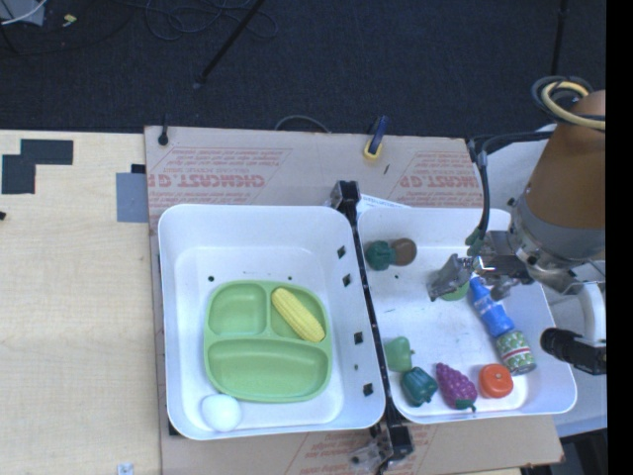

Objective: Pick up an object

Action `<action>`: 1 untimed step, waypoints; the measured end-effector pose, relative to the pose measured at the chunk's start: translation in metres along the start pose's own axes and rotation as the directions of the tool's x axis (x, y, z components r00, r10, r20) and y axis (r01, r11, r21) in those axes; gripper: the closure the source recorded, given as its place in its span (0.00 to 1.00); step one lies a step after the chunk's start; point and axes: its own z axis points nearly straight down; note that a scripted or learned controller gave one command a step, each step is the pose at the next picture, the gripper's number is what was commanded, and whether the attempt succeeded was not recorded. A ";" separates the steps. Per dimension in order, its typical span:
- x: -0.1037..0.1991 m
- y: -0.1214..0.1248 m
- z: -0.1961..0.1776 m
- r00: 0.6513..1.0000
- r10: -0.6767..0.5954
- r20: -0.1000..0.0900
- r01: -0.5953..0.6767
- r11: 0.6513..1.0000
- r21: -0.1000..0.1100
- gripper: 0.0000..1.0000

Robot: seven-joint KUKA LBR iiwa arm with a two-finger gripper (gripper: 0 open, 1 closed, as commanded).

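Two white bins sit on the tabletop. The left bin (183, 265) holds one green tray (265, 369), one corn cob (298, 314) and one white egg (221, 412). The right bin (554, 389) holds about eight small toys, including a blue bottle (493, 317), purple grapes (456, 385) and an orange piece (496, 381) along its near edge. The pincer (453, 280) hovers mid-bin, open room to its left; whether its fingers are apart I cannot tell.

fixed overhead camera, slanted down, both white bins (178, 265) in frame
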 end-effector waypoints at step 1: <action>0.000 0.001 -0.005 1.000 -0.001 0.001 0.001 1.000 -0.009 0.00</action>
